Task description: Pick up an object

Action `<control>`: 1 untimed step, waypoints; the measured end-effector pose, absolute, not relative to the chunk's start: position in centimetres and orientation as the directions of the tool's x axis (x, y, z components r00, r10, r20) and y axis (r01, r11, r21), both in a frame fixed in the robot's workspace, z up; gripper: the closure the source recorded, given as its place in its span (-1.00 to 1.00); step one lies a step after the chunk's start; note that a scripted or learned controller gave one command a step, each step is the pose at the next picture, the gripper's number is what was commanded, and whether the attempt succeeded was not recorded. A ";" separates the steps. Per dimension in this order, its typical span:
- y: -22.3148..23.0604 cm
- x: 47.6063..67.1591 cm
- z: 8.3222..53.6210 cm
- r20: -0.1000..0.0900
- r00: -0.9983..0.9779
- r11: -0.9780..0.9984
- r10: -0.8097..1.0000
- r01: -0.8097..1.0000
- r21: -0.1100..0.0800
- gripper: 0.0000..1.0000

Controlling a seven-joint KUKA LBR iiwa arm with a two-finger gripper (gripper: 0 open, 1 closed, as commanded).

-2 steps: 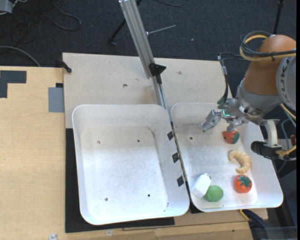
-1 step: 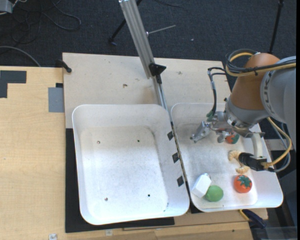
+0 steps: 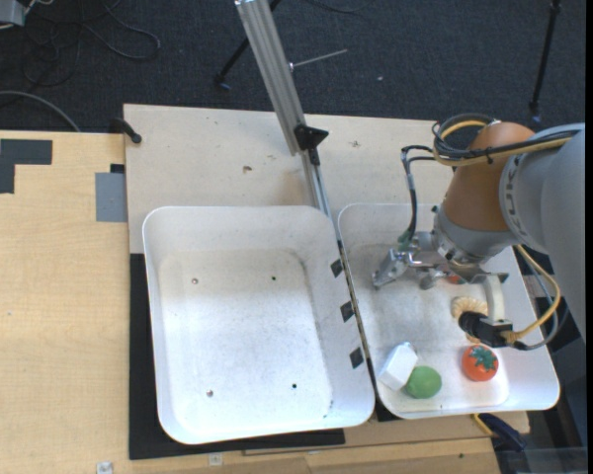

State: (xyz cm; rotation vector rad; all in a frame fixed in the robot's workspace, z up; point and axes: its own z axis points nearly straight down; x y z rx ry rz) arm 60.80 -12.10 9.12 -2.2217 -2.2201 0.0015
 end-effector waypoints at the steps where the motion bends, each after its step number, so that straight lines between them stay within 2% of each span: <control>1: -12.2 60.8 10.2 0.001 0.005 -0.005 1.000 1.000 -0.002 1.00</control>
